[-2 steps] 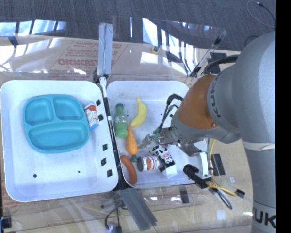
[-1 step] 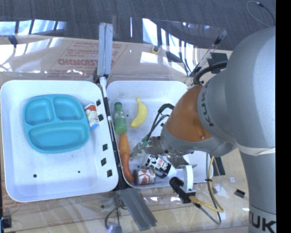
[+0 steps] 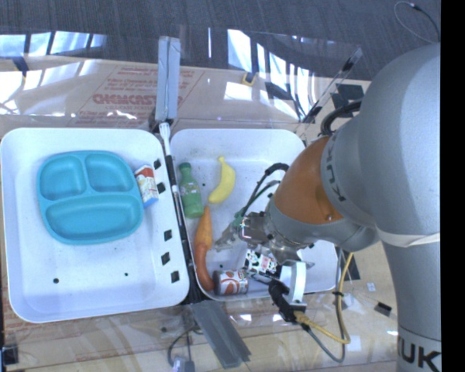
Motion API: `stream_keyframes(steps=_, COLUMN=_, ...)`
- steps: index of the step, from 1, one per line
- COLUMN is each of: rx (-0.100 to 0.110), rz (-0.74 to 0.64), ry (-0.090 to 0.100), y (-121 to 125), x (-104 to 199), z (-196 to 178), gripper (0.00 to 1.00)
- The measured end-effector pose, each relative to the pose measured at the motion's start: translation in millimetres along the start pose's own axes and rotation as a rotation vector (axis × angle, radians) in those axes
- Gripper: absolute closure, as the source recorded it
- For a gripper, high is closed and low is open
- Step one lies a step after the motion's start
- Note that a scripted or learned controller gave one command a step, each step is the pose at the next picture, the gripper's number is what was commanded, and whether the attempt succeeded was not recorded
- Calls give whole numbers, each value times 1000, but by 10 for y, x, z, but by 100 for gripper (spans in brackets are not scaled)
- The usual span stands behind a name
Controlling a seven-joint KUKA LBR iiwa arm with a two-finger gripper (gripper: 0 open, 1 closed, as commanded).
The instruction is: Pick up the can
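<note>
A red and white can [image 3: 231, 283] lies on its side at the near edge of the right bin [image 3: 283, 149]. My gripper [image 3: 257, 260] hangs just above and to the right of the can, close to it. The wrist and cabling hide the fingers.
In the right bin, a green bottle [image 3: 190, 192], a yellow banana [image 3: 223, 180] and an orange carrot [image 3: 202, 248] lie left of my gripper. The left bin [image 3: 77, 293] holds a blue divided plate [image 3: 89, 194] and a small red and white carton [image 3: 146, 185].
</note>
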State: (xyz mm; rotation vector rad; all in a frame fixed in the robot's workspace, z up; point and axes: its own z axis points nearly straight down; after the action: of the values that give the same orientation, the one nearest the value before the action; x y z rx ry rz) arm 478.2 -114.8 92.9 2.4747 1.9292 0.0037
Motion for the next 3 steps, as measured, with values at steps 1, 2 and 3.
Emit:
stream_keyframes(steps=1, rx=6, rz=83, ry=0, y=1599, x=-240, z=-12, gripper=0)
stream_keyframes(steps=2, rx=5, rz=109, ry=1, y=1517, x=-471, z=-1019, gripper=0)
stream_keyframes(steps=3, rx=11, rz=121, ry=2, y=482, x=-201, z=29, gripper=0)
